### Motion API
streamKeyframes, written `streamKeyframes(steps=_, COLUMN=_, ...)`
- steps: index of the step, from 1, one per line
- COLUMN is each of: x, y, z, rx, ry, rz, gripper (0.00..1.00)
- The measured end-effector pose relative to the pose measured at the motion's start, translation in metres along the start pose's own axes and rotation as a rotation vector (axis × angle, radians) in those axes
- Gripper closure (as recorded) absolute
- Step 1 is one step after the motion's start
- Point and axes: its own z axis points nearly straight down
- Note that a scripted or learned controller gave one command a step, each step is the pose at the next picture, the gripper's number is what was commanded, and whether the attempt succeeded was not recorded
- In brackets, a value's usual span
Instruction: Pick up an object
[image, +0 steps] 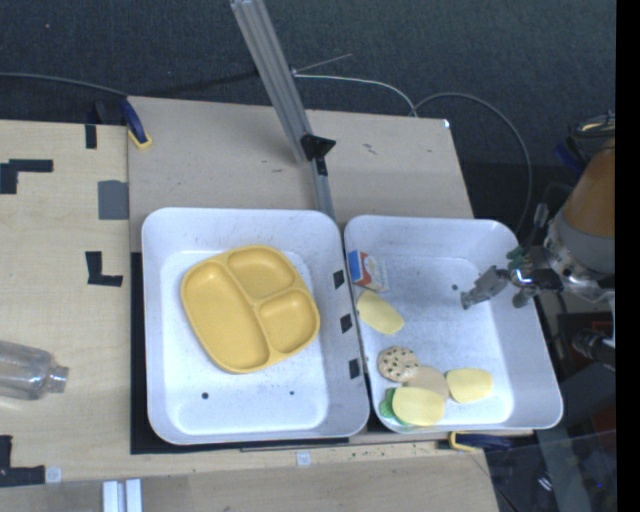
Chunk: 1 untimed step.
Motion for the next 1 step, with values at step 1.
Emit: streamKeyframes(steps=1, x=-0.0141, y=-0.0206, z=-0.0178, rx=-0.001, ry=-0.001, rz=0.001, gripper=0.00)
